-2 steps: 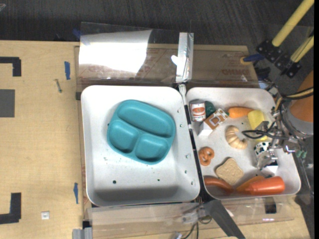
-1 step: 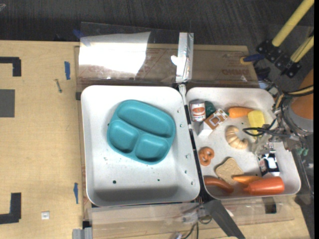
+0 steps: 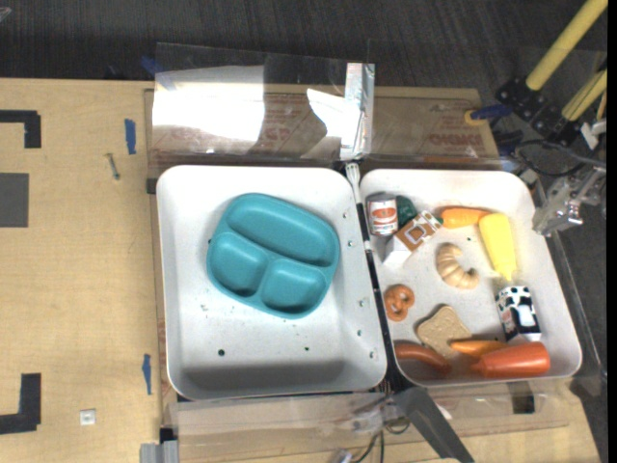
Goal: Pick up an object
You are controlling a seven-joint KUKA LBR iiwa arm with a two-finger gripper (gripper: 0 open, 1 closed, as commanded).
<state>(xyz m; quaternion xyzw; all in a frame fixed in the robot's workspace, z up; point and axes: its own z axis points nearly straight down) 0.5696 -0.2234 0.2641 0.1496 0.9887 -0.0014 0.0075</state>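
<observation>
Teal tray (image 3: 273, 254) sits in left bin (image 3: 183, 355), right bin (image 3: 564, 355) packed w/ toy food, croissant (image 3: 456, 264) mid, hotdog (image 3: 509, 359) front, can't tell jaw state.

Bench (image 3: 67, 258) — two white bins (image 3: 193, 345)

The yellow poles (image 3: 578, 27) at the upper right run off the picture's edge. The small carton (image 3: 418, 230) and can (image 3: 383, 214) bear labels too small to read. The hot dog (image 3: 420, 357) lies partly under the bread slice (image 3: 443, 328).
</observation>
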